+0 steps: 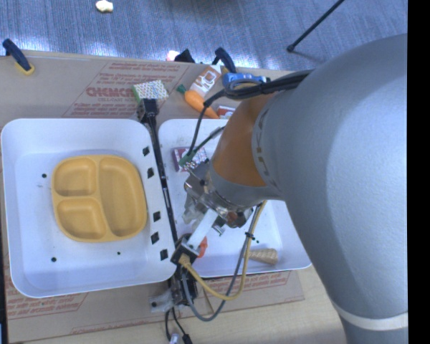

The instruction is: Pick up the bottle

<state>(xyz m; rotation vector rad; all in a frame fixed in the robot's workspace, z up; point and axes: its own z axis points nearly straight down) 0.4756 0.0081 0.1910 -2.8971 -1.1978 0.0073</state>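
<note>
At the front of the right bin (226,262) lies a small tan thing (262,256). It is close to the front wall.

Just behind it the big grey arm (344,156) reaches in and covers most of that bin. The tool (201,217) hangs low over the left side of the right bin, near the wall between the two bins. The wrist hides it from above, so I cannot tell if the tool is spread or pressed together. I see nothing held in it.

The left bin (14,192) holds a yellow plate (99,198) with three parts. The plate lies flat.

A bit further back in the right bin, a small dark red packet (180,156) peeks out beside the arm.

Past the bins, on the brown counter (100,84), lies a little box with a check pattern (150,90). Next to it is an orange and white thing that I think is the bottle (201,90). It lies on its side, just behind the back wall of the right bin. It is well apart from the tool.

The bottle looks small and light. I think it is smooth plastic, so it may slip, and it is round, so it may roll if it is bumped. The best place to take hold would be the middle of its body, squeezing across the thin way. The tool would have to go back over the bin wall to get there.
</note>
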